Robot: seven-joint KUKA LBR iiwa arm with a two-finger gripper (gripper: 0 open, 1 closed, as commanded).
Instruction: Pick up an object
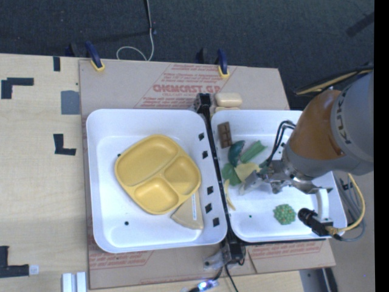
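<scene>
Gripper (254, 181): low in the right bin (292, 231), fingertips at the green and yellow pile (240, 163); grip state unclear, I cannot tell.
Likely target: that pile, beside the divider.
Green ball (284, 213): apart, near front wall.

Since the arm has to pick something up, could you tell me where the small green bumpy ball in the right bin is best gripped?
Grip the small green bumpy ball across its middle, coming straight down from above. It is round, so no side looks better, and it lies apart from the other pieces on the right white bin's floor.
</scene>
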